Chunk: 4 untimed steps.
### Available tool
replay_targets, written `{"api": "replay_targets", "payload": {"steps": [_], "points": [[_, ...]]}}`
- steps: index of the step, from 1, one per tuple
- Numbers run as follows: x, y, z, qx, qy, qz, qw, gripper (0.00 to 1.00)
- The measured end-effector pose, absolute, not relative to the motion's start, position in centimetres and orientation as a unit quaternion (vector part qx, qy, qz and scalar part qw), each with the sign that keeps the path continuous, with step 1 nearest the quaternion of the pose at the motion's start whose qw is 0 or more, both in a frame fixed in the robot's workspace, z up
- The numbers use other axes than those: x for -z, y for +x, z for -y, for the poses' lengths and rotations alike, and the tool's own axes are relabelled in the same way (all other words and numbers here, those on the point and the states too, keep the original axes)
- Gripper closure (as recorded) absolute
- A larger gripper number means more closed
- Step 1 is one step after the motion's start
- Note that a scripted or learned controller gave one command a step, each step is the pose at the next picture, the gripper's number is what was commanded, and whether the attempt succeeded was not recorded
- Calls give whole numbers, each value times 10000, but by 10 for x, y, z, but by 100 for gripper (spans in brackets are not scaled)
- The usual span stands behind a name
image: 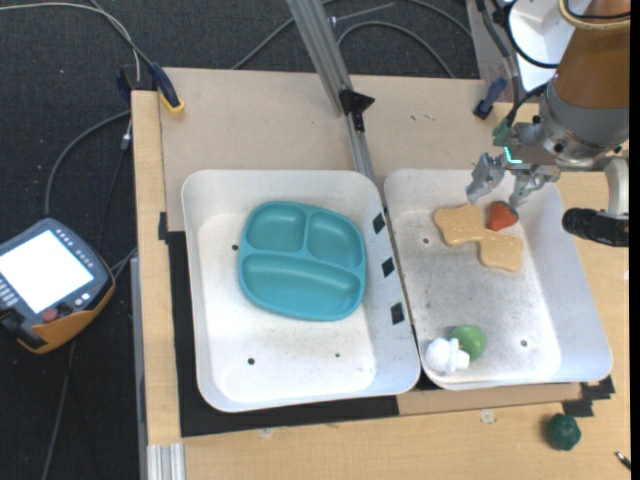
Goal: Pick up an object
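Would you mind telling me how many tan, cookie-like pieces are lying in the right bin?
2. One tan piece lies near the bin's far end, beside the red object; the other tan piece lies just nearer the camera. The gripper could hide more.

Arm [590, 48] cut by top edge — orange object [501, 217] partly behind hand [508, 183].

Pretty even, bright overhead light here, nothing harsh. The two white bins [300, 383] come out clean but close to blown out along their rims, and the screen of the handheld pendant [45, 273] at 9 o'clock is pure white glare. Shadows are soft and short, hugging the bench [250, 118] edges. The dark floor [60, 88] swallows detail. Focus is decent overall, just a bit soft and grainy; the arm [590, 58] at 2 o'clock looks slightly smeared.
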<state>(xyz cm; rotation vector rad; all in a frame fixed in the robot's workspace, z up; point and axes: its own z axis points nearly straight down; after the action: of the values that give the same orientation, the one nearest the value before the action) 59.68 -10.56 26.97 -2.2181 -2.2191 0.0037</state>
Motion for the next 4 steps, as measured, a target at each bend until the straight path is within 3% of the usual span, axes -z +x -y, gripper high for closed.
{"api": "replay_targets", "payload": {"steps": [1, 2, 4], "points": [[-272, 598, 106, 2, -7068, 7075, 4, 0], [-227, 604, 102, -13, -7068, 7074, 22, 0], [-116, 594, 116, -14, -7072, 7070, 25, 0]]}}
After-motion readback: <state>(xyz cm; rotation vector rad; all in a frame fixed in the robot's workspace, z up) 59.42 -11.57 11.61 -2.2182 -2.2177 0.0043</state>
